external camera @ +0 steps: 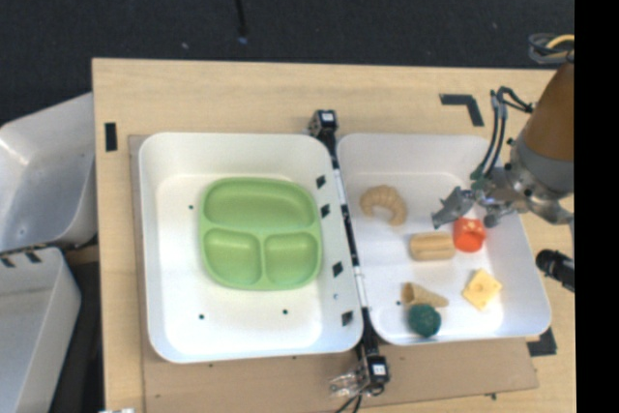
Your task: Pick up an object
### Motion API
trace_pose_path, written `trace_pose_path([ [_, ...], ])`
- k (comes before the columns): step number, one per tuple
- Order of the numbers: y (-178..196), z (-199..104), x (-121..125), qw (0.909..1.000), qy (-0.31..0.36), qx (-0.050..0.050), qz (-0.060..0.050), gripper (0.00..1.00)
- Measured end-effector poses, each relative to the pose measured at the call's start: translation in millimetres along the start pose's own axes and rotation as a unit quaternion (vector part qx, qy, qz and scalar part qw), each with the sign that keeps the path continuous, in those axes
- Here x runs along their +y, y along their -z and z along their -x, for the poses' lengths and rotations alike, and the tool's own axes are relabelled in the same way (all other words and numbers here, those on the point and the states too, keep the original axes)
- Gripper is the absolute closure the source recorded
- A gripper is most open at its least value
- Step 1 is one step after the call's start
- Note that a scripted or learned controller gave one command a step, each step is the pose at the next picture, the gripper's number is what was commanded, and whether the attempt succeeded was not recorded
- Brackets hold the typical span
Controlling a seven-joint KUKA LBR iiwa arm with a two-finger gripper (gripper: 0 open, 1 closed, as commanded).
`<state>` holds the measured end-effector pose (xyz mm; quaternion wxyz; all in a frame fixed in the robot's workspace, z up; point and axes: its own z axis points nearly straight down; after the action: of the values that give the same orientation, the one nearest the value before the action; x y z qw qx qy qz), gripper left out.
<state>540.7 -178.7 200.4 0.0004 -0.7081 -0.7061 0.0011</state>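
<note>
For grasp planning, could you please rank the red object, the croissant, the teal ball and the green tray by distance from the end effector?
From the end effector:
1. Red object, just below it.
2. Croissant, left.
3. Teal ball, front edge.
4. Green tray, left bin.

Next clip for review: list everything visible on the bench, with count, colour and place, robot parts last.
bins: 2, white, side by side on the bench
divided plate: 1, green, left bin
croissant: 1, tan, right bin, upper left
bread roll: 1, tan, right bin centre
red object: 1, right of the roll
cheese wedge: 1, yellow, lower right
round object: 1, dark green, lower edge
small piece: 1, tan, above the green one
arm: 1, grey and orange, right side
gripper: 1, over the red object
</note>
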Motion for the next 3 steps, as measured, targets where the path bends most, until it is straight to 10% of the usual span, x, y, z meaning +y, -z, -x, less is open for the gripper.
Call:
trace_pose_path([
  [1,-52,-10,-2,1.0,-0.001,0.0,-0.001,0.0],
  [2,-39,-8,-1,1.0,-0.003,0.0,0.003,1.0],
  [3,7,-9,7,1.0,0.003,0.0,0.004,1.0],
])
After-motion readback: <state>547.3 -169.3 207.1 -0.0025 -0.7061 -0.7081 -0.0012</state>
